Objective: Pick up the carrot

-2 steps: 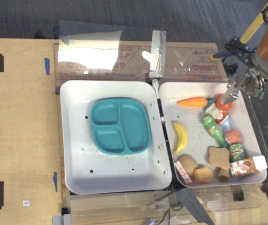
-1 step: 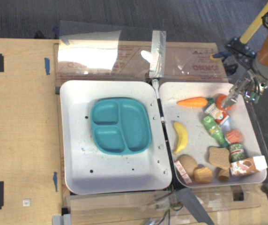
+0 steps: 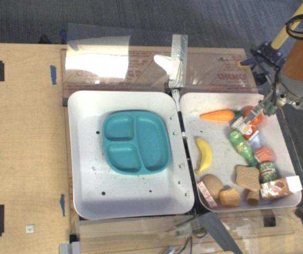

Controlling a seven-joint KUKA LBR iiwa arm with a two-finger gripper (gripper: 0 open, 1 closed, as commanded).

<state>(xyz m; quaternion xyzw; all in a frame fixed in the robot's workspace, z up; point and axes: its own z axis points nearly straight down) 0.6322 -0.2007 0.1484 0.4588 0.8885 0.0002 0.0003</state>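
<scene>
Just beside the fingers (image 3: 258, 111), the carrot (image 3: 218, 115) is bright orange with a green tip. Below them lie a yellow banana (image 3: 204, 154), a green bottle (image 3: 241, 144) and a brown bread slice (image 3: 247, 178). Well left of the fingers, a teal divided plate (image 3: 137, 142) sits in a white bin (image 3: 82, 157). The bench (image 3: 19, 142) is pale tan with blue tape marks.

Tabletop (image 3: 19, 142), pale wood, black and blue tape marks. Two shallow white bins sit on it, touching: left bin (image 3: 82, 189), right bin (image 3: 285, 157). Clear sheet (image 3: 114, 62) behind them.
</scene>
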